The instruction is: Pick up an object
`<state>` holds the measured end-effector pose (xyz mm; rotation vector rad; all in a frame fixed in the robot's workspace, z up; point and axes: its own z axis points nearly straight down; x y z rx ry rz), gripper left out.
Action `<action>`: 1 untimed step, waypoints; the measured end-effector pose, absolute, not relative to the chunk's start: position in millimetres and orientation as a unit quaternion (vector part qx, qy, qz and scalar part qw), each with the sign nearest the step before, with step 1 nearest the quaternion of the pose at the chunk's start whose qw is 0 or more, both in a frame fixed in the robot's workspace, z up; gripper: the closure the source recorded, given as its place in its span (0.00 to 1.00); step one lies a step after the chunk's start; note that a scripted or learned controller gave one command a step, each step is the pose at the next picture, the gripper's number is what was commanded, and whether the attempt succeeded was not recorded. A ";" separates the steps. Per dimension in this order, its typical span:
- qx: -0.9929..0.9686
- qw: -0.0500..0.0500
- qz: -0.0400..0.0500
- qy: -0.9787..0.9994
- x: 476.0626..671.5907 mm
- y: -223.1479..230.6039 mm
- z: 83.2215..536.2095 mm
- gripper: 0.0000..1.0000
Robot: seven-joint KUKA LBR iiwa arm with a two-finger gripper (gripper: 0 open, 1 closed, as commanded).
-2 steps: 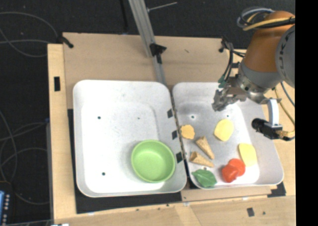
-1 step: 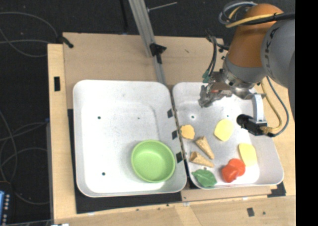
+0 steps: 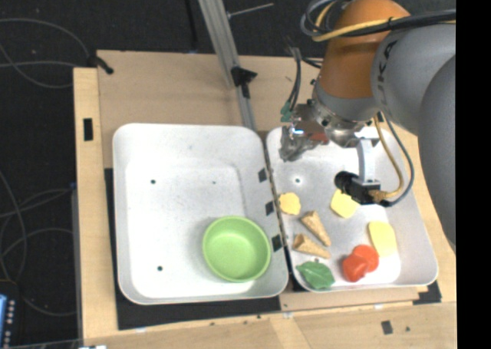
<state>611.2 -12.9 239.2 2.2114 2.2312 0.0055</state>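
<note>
Objects for picking: yellow pieces (image 3: 344, 204), two cones (image 3: 314, 225), red item (image 3: 360, 261), green item (image 3: 315, 274), clustered in right bin (image 3: 418, 259). Gripper (image 3: 291, 144) poised above that bin's far left corner; finger state indeterminable. Approach step, apparently; next, descent onto one piece.

Bins (image 3: 138, 186): two. Green bowl (image 3: 236, 248): one. Cones (image 3: 315, 226): two.

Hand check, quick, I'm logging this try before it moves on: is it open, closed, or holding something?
Hand: cannot be told; it hangs over the far end of the right bin, with nothing seen in it.
</note>
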 end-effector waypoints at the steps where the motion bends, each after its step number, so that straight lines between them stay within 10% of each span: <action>1: 0.704 0.000 0.002 0.710 611.5 43.3 250.4 1.00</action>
